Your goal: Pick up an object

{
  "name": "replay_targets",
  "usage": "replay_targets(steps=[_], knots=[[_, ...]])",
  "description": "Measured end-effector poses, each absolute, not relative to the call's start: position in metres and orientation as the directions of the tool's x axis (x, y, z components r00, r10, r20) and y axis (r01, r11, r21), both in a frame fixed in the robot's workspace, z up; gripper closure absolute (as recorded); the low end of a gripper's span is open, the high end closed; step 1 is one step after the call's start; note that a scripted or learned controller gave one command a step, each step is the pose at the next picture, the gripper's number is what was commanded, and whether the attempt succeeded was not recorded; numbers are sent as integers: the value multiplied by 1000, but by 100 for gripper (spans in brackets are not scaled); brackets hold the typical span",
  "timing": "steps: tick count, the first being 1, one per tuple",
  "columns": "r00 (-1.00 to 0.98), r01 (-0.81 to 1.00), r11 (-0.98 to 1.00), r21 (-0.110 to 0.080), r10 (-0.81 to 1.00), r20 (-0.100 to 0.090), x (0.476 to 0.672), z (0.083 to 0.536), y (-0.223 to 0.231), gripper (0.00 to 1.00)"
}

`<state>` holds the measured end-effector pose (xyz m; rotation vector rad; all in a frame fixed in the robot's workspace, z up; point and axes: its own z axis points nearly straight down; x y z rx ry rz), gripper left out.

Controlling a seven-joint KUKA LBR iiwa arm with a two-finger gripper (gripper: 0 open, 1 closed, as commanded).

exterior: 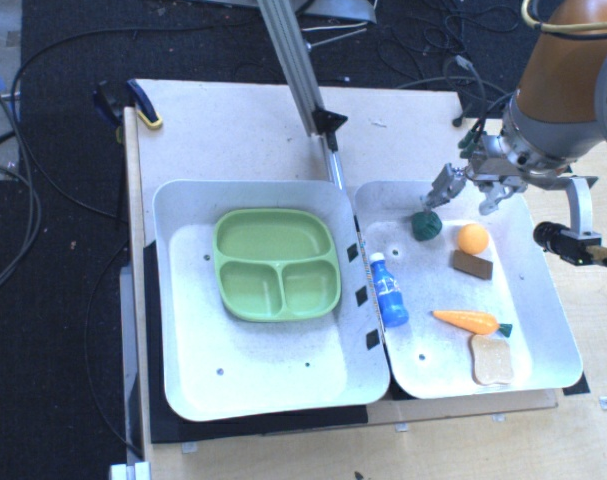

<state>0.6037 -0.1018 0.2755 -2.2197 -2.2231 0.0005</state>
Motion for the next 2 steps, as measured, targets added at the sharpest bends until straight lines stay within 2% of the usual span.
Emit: replay_targets(steps=[1, 2], knots=[[0, 1000, 0, -3, 1000, 0, 600, 213, -102, 0], [1, 1000, -1, -4, 1000, 0, 599, 170, -103, 0]])
